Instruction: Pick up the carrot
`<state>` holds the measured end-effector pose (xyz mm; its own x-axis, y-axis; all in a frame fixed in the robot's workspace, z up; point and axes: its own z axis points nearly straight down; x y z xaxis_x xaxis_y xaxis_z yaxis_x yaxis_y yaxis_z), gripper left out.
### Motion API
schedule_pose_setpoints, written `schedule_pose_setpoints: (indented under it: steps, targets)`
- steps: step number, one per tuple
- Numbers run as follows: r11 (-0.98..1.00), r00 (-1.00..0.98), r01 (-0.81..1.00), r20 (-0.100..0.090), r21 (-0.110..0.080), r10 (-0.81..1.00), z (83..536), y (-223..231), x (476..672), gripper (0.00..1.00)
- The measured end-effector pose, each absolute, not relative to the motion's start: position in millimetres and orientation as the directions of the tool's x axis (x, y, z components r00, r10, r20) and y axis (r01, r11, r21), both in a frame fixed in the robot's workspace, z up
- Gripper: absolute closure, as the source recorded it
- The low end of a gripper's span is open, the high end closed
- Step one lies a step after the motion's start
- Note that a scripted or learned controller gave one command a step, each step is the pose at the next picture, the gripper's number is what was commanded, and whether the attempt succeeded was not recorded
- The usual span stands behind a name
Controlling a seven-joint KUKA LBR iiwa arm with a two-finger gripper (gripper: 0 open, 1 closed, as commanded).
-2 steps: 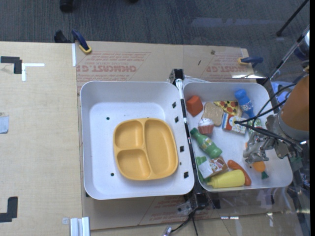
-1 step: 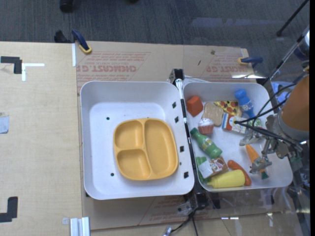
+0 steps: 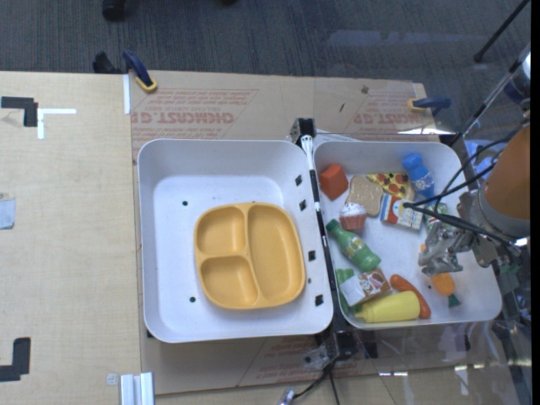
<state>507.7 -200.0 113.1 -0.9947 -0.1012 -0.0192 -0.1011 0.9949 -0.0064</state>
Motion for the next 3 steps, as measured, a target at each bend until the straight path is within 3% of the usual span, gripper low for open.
schedule_pose_setpoints:
  steps: [1,2,3]
  targets:
    - [0.995,-0.995,-0.101,-0.019,-0.006,-0.101,113,-200,507.8,0.0]
    - [0.995,-0.994,-0.104,-0.026,-0.009,-0.104,123,-200,511.1,1.0]
    - [0.835,-0.835,-0.55,-0.006,-0.002,-0.55,93,-211,514.7,1.0]
